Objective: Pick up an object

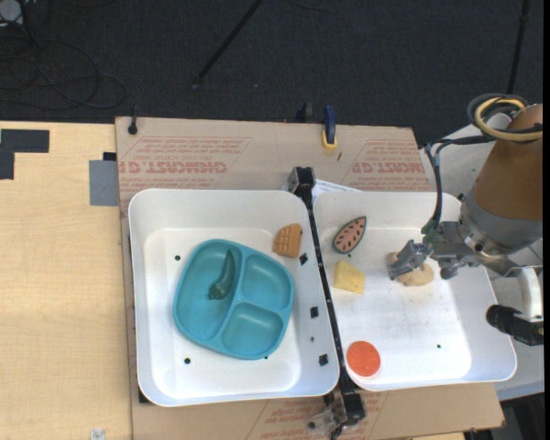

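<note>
The hand (409, 262) sits low in the right bin (477, 365) — touching a beige lump (419, 275) — grip state unclear.

The pincer (407, 264) lies over a pale lump (418, 276) in the right bin (477, 356), hiding the lump's upper left part; what the lump is cannot be told. Whether the fingers are parted or closed is too blurred to judge. The arm (511, 177) above the pincer is cut off at the picture's right edge. A small dark thing (222, 275) lies in the teal tray (234, 299) in the left bin (165, 356); its kind is unclear.
</note>
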You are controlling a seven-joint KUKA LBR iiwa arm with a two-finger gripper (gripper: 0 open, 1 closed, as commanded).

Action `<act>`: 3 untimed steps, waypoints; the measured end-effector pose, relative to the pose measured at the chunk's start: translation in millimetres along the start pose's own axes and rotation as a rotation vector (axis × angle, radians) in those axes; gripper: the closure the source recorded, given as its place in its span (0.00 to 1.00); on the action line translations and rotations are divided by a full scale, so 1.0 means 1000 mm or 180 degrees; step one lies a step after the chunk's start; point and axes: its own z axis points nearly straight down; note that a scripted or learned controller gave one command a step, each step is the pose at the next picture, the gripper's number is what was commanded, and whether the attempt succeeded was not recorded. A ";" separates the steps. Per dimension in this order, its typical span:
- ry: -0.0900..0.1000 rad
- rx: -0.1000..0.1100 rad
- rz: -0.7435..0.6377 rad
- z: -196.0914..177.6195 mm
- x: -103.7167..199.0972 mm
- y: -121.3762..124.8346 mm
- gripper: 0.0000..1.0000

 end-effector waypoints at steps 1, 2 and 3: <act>-0.0002 -0.0017 -0.0014 0.002 0.027 0.092 0.00; 0.0003 0.0007 -0.0003 -0.008 0.025 0.088 1.00; 0.0002 0.0000 -0.0007 0.008 0.053 0.114 1.00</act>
